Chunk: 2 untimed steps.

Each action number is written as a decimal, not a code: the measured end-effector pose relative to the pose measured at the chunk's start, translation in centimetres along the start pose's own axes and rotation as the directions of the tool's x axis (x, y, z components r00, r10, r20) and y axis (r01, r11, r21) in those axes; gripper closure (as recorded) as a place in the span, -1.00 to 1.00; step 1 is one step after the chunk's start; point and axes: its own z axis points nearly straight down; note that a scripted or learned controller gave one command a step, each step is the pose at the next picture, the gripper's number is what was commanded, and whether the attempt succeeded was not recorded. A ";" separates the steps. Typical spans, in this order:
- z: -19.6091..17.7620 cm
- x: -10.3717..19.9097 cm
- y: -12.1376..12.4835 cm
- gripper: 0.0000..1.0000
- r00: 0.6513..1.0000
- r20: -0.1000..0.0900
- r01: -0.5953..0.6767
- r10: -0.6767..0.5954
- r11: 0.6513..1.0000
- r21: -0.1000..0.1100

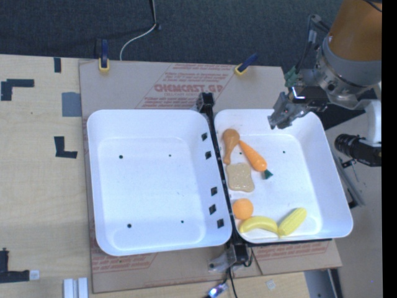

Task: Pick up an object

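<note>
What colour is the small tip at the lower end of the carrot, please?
Dark green, on the orange carrot in the right bin, seen in the camera view.

2 white bins point(99, 166) sit on brown cardboard point(180, 89) printed with red lettering. The carrot point(253, 156) is orange (with a dark green tip), the drumstick point(230, 143) tan-brown, the bread slice point(240, 178) beige, the orange point(242, 208) orange, the banana point(257, 225) and corn cob point(292, 221) yellow.
</note>
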 end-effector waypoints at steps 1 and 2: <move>-5.0 5.8 -1.7 1.00 1.000 0.001 -0.006 0.006 1.000 0.007; -10.3 10.1 -1.0 1.00 1.000 0.002 -0.009 0.009 1.000 0.007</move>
